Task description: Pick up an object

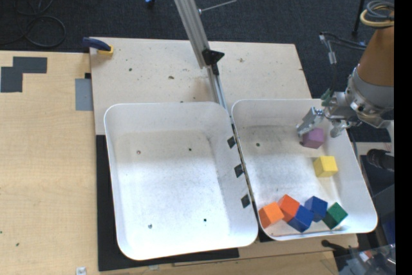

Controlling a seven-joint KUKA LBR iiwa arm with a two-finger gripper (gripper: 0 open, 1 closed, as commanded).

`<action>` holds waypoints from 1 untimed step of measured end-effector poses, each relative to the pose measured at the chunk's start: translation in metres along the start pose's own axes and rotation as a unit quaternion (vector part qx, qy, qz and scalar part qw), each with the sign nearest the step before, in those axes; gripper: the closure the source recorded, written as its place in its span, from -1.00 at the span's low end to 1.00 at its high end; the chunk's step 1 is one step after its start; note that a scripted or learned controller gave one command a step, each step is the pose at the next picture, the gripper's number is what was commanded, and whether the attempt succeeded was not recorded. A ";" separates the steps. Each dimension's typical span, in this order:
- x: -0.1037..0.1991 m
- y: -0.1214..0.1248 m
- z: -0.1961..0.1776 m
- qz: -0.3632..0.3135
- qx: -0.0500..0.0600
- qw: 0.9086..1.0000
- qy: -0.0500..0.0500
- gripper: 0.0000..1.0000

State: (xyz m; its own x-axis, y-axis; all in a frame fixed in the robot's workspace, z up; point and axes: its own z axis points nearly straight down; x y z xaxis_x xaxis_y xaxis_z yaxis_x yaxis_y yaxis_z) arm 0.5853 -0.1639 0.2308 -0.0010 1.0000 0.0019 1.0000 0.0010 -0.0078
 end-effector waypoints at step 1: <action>-0.004 -0.001 0.064 0.001 0.001 1.000 0.000 -1.00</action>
State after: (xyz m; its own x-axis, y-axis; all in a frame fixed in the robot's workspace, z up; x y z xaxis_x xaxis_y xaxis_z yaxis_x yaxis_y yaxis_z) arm 0.5840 -0.1674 0.1667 0.0004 1.0000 0.0024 1.0000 -0.0004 -0.0099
